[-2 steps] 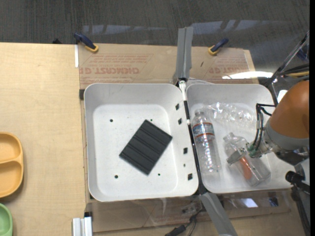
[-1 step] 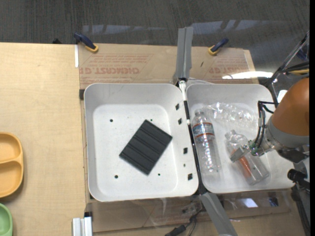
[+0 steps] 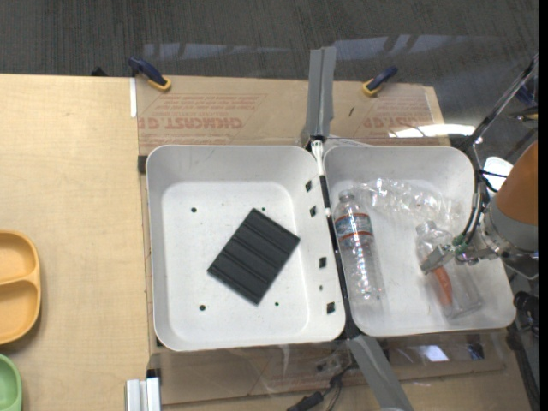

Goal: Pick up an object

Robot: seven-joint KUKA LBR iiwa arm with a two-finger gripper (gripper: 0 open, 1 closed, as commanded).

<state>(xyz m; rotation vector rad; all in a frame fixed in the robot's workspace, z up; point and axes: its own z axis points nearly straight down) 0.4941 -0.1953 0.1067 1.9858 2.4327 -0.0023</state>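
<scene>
In the left bin (image 3: 156, 255) a black ridged rectangular pad (image 3: 254, 255) lies flat, turned at an angle. The right bin (image 3: 402, 325) holds a clear water bottle (image 3: 358, 247) lying along its left wall and crumpled clear plastic (image 3: 402, 197) toward the back. An orange item (image 3: 443, 288) in a clear wrapper lies near the front right. My gripper (image 3: 441, 258) reaches in from the right, low over the right bin and just above the upper end of the orange item, beside a fold of the clear plastic.
A yellow divided plate (image 3: 15, 285) and a green dish (image 3: 7, 385) sit at the far left of the wooden bench. Cardboard (image 3: 223, 114) lies behind the bins, held by two clamps (image 3: 150, 74). A grey divider bar (image 3: 321, 92) runs between the bins.
</scene>
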